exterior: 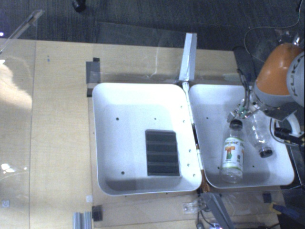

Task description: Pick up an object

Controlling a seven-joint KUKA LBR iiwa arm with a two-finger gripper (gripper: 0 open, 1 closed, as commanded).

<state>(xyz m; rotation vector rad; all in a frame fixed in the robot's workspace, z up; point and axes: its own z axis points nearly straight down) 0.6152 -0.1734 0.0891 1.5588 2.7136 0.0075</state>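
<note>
Obs., camera view. My arm enters from the right, with the orange band [279, 70] over the far right corner of the right bin [214, 92]. My gripper [244, 109] is low over that bin's far half. Its tip is a small, cluttered shape here, so I cannot tell whether it is open or closed. Nothing is seen held in it.

Right bin contents:
- Labelled bottle [233, 155]: clear, lying on its side, white label with orange and green print. Its black cap [235, 124] points toward the far wall. The cap is just beside my gripper's tip, a little nearer the camera and to its left. Contact cannot be judged.
- Second clear bottle [258, 131]: unlabelled, lying at a slant to the right of the first, dark cap toward the near right. Its far end sits close under my wrist, just right of the tip.

My gripper is therefore near the far ends of both bottles, roughly between them.

Left bin [138, 87]: one dark ribbed block [162, 152], flat on the floor toward the near right, well apart from my gripper.

Both bins rest on the pale wooden bench [57, 128].
</note>
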